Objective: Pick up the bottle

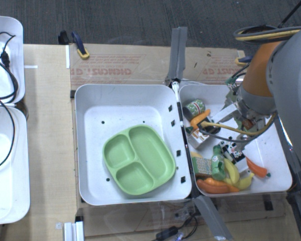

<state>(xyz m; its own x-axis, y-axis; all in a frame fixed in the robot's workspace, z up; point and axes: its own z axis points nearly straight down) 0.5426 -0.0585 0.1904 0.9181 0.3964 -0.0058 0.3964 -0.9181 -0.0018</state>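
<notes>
In the right bin (271,182), a small green bottle (218,167) lies near the front wall, wedged among toy foods. The gripper (231,151) hangs low over the bin's middle, just above and slightly right of the bottle. The grey arm with its orange band (261,74) comes in from the right and hides the bin's back right part. Nothing can be seen held in the gripper.
Around the bottle lie a yellow banana (234,173), an orange carrot (256,168), a red-orange pepper (214,185) and a printed packet (201,165). A green can (195,107) and another carrot (200,118) sit at the back left. The left bin (90,109) holds a green divided plate (138,159).
</notes>
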